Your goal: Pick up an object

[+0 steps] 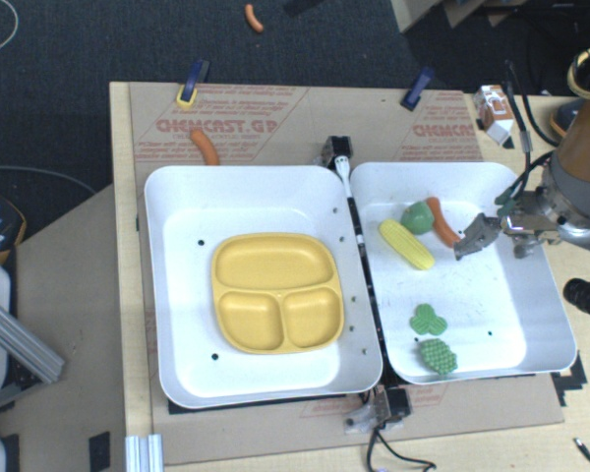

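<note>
On the cardboard-topped bench [305, 116], the right bin [531, 313] holds the toy carrot [442, 222] at right of centre frame, just left of my gripper [490, 236], fingers spread and empty, so I would straddle the carrot squarely before closing.

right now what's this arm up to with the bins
A grey arm reaches in from the right over the right bin, its gripper hanging low beside the orange carrot and the green pepper-like piece. Nothing is between its fingers. A yellow corn cob lies just left of it, with two green toy vegetables nearer the front. The left bin holds a yellow divided plate.
</note>
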`<state>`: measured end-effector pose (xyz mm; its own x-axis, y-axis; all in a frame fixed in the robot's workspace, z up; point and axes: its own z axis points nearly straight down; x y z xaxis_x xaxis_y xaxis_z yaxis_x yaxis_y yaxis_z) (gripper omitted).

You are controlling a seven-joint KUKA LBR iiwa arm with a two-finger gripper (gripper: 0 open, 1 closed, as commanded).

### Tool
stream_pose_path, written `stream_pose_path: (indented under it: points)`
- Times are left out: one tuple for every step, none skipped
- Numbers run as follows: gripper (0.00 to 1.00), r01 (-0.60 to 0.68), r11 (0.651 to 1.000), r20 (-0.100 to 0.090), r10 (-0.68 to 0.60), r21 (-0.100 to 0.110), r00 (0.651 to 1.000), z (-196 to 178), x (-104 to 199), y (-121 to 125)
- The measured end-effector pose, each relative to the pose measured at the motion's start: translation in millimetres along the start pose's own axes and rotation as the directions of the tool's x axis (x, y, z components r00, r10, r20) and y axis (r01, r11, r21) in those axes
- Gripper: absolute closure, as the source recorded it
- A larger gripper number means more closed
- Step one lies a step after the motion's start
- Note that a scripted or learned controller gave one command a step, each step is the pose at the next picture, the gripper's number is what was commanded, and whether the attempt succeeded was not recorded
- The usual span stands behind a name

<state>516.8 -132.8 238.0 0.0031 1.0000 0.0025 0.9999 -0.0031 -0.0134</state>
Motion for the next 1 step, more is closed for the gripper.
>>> stream_pose_path:
  points:
    - [0.00, 0.003, 1.000, 0.002, -0.003, -0.013, 1.000, -6.6, 0.2, 2.4]
